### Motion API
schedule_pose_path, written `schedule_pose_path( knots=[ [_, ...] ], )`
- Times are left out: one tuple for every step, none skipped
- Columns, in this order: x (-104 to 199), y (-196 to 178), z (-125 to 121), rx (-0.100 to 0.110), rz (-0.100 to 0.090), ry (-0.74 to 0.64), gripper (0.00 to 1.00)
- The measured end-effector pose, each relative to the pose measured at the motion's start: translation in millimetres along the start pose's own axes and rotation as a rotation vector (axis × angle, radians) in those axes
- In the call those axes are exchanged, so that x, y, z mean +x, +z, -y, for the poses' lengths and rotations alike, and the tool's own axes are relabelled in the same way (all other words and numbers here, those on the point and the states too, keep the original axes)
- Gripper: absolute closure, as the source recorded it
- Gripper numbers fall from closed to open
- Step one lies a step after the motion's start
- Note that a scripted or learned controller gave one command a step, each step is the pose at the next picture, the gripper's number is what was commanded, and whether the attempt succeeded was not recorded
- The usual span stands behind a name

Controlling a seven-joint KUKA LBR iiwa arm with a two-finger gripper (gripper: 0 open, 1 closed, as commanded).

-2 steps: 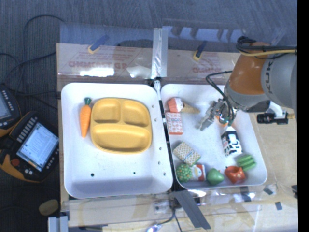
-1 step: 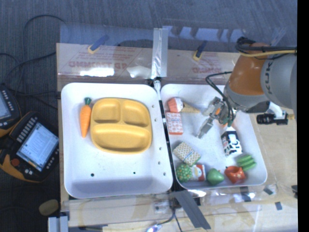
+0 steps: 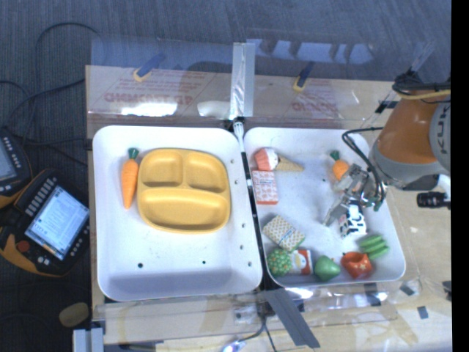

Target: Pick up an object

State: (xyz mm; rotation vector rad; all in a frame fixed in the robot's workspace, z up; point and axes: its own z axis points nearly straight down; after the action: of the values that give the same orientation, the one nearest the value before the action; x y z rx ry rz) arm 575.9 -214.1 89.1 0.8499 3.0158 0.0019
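Bench (image 3: 62,270) of pale board, two white bins on it side by side, left bin (image 3: 110,270), right bin (image 3: 308,189), touching along the middle

No readable text; red print on clear sheet (image 3: 143,94) mirrored, illegible

The left bin (image 3: 110,270) holds a yellow divided tray (image 3: 183,189) and a carrot (image 3: 129,180) beside it. The gripper (image 3: 346,205) hangs over the right bin's (image 3: 308,141) toys, near a black-and-white toy (image 3: 354,222).

Probably a lab: teach pendant (image 3: 51,222), taped bench (image 3: 176,94).
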Motion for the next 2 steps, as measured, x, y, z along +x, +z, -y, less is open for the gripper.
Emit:
schedule_pose_path(
  knots=[
    [-57, 2, -55, 0.002, 0.000, 0.084, 0.00],
    [-57, -8, -55, 0.007, 0.004, 0.082, 1.00]
  ],
)
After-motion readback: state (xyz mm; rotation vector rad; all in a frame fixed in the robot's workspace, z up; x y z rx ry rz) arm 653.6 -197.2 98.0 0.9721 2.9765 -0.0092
